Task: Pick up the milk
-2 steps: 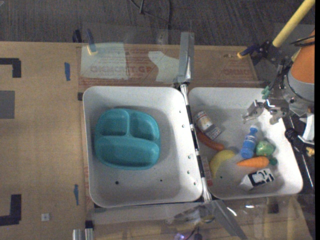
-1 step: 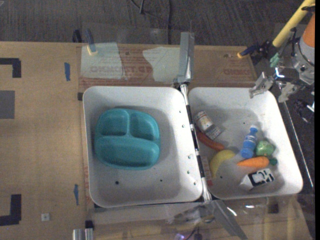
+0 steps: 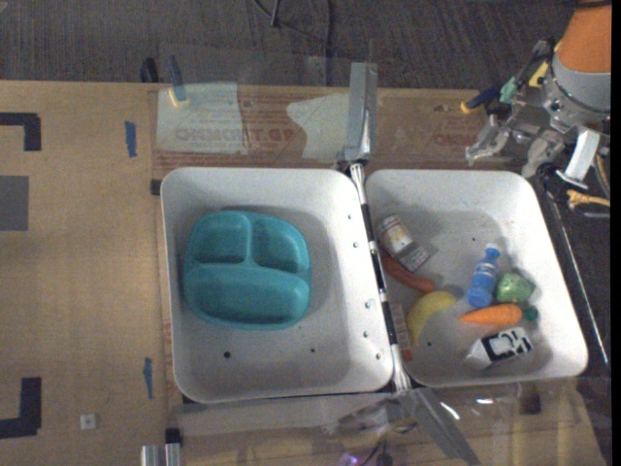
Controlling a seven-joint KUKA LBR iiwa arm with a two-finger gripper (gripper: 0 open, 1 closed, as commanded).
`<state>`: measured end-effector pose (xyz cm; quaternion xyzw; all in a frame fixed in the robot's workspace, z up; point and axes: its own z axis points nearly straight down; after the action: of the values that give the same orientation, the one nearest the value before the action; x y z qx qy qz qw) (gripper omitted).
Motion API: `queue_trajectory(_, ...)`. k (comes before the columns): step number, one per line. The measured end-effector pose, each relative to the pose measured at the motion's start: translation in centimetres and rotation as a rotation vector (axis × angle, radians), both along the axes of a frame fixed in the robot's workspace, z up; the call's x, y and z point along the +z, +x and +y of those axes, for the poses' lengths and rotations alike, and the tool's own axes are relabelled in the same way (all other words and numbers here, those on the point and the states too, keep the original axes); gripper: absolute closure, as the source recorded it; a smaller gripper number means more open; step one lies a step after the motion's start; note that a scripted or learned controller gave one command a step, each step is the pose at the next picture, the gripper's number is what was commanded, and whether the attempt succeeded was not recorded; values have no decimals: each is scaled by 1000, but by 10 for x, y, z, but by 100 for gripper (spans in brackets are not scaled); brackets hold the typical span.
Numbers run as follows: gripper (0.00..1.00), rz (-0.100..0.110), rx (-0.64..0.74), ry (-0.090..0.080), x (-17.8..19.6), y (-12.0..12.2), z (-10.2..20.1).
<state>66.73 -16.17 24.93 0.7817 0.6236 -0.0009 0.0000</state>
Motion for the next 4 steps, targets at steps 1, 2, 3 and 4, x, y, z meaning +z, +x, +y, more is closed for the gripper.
queue_trajectory(1, 0, 5, 2, 3, -134, -1, 17)
queue_trajectory(2, 0, -2, 89, 1, -163, 1, 13)
queue_trajectory(3, 100, -4, 91, -3, -151, 2, 13)
queue_trajectory(4, 100, -2, -87, 0, -16, 0, -40)
